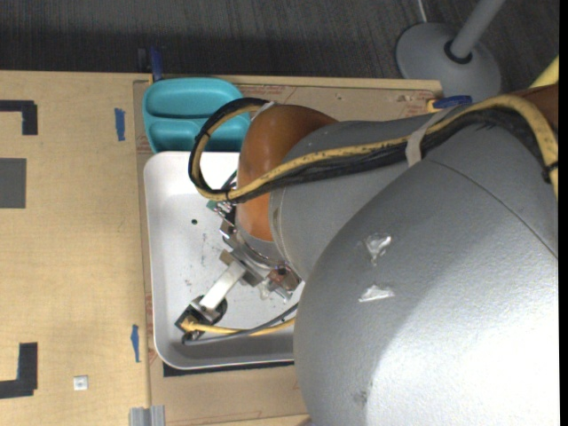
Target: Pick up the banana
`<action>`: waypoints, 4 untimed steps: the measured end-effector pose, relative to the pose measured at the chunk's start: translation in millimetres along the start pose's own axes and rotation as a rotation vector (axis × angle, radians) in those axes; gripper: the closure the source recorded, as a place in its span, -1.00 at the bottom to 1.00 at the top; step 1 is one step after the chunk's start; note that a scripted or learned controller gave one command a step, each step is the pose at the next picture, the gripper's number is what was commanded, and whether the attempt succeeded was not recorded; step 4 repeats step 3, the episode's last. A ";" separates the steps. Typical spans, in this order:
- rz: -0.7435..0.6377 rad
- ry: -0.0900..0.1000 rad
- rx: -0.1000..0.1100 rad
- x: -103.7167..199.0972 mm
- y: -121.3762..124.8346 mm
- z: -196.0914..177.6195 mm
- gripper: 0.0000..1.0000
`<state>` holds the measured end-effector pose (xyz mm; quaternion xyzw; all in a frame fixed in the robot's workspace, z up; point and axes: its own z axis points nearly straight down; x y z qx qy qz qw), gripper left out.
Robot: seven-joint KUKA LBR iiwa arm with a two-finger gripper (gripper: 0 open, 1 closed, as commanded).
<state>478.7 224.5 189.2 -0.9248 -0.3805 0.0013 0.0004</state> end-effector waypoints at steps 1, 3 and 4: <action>-0.003 -0.002 0.002 0.3 -0.7 -9.6 1.00; -0.336 0.002 -0.002 0.5 0.1 -62.5 1.00; -0.336 0.002 -0.002 0.5 0.1 -62.5 1.00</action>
